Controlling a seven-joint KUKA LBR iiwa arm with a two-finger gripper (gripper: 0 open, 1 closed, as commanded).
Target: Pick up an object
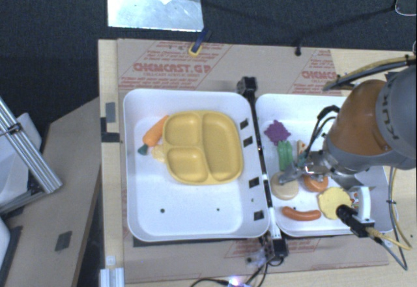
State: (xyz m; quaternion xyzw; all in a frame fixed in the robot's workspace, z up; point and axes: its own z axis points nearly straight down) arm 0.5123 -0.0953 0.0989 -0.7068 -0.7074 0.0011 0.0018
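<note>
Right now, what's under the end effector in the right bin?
The end effector hangs over the right bin, above a beige disc and beside a green piece. An orange item is partly covered by the arm, so I can't identify it.

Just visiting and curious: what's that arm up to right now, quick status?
End effector low in right bin, over the toy food. Nothing visibly held. Green piece and tan disc crowd it closely.

Yellow tray (201,148); carrot (154,131) beside it.
</note>
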